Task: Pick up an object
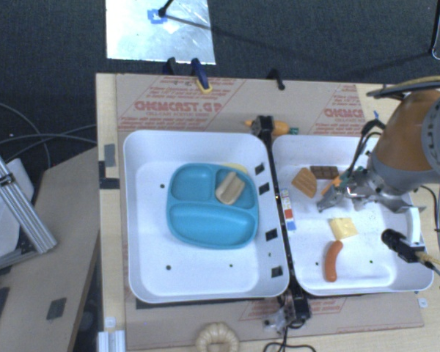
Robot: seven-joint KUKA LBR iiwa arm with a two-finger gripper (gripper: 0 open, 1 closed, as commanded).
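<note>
The bench (227, 94), a brown board printed with red lettering, is bearing two shallow white bins side by side. The left bin (147, 218) is holding a blue divided plate (198, 215), and a tan bread-like piece (230, 188) is lying in the plate's upper right compartment. The arm (418, 134) is reaching in from the right over the right bin (367, 273), its orange band sitting above the grey wrist. The gripper (330, 193) is hanging low over that bin's upper middle; how wide it is standing cannot be told. An orange-brown wedge (304, 182) is lying just left of it, with a dark brown block (323, 172) touching the wedge's upper right. A yellow cheese-like square (343, 228) is lying just below the gripper, and a red sausage (332, 260) is lying near the bin's lower edge.
</note>
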